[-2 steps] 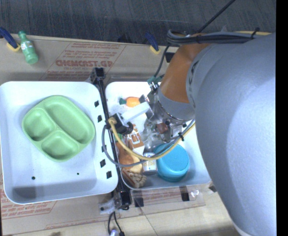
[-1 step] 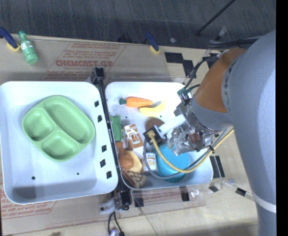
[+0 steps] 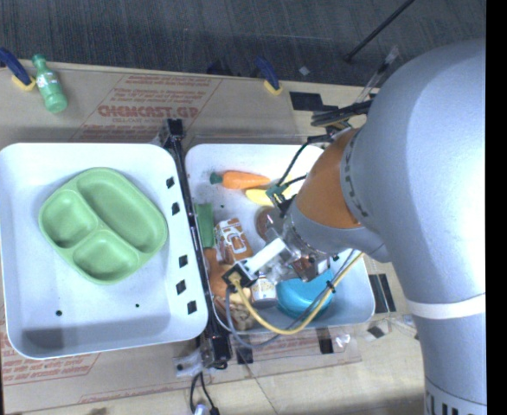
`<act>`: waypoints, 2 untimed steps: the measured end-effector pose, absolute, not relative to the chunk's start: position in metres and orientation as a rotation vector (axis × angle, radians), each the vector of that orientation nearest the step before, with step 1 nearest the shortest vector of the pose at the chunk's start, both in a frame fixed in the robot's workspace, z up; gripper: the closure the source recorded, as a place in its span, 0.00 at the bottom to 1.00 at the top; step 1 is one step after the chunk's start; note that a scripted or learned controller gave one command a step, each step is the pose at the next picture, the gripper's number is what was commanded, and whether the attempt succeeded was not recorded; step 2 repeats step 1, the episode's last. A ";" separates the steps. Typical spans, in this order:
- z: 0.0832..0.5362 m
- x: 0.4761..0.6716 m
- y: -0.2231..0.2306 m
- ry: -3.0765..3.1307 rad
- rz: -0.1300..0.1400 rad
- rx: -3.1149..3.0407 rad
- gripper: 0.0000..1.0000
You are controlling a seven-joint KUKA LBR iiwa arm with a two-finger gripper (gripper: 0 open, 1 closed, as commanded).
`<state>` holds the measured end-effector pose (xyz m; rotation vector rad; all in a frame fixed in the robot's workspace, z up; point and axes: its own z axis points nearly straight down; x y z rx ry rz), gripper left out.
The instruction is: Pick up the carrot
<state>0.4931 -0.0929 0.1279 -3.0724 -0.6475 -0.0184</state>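
The carrot (image 3: pixel 245 180) lay on its side at the far end of the right bin (image 3: pixel 236 150), its green tip pointing toward the left bin (image 3: pixel 28 318). Nothing held it. A yellow piece (image 3: pixel 260 196) sat just beside its thicker end. Nearer the middle of that bin stood a small packet (image 3: pixel 230 237) with a brown and white label, the print too small to read. A green strip (image 3: pixel 204 223) ran along the bin's left wall beside it.

The claw (image 3: pixel 284 271) hung low over the clutter at the near end of the right bin, well apart from the carrot. The grey arm covered it from above, so I could not tell whether it was spread or pressed together. A blue rounded thing (image 3: pixel 298 297) lay just below it.

In the left bin rested a green divided plate (image 3: pixel 104 223) with three compartments. Both bins stood on a brown cardboard sheet (image 3: pixel 193 93) printed in red with "CHEMCAST GP". A small green bottle (image 3: pixel 51 86) stood at the far left corner of the desk (image 3: pixel 279 383).
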 end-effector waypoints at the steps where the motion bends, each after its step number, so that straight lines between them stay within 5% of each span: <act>1: 0.125 0.492 -0.093 -0.648 -0.010 -3.074 0.00; 2: 0.125 0.492 -0.093 -0.648 -0.010 -3.074 0.00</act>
